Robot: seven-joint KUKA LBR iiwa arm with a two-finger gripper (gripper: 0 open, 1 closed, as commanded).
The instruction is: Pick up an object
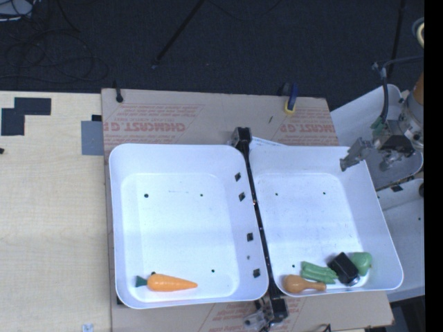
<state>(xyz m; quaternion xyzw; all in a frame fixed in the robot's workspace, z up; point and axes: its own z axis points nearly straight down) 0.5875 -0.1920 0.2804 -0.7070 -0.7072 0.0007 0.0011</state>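
Poised at the right bin's (387,254) far edge, gripper (353,156), spread impossible to tell; best aimed squarely over the lone toy carrot (172,282), clear of walls.

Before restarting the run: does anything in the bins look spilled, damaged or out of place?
Nothing stands out. The carrot lies in the left bin; the other toys sit bunched in the right bin's near corner.

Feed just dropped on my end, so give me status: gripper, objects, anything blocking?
Gripper over right bin's far right rim, nothing held. Carrot alone in left bin. Right bin near corner: green, black, orange items clustered. No obstruction.
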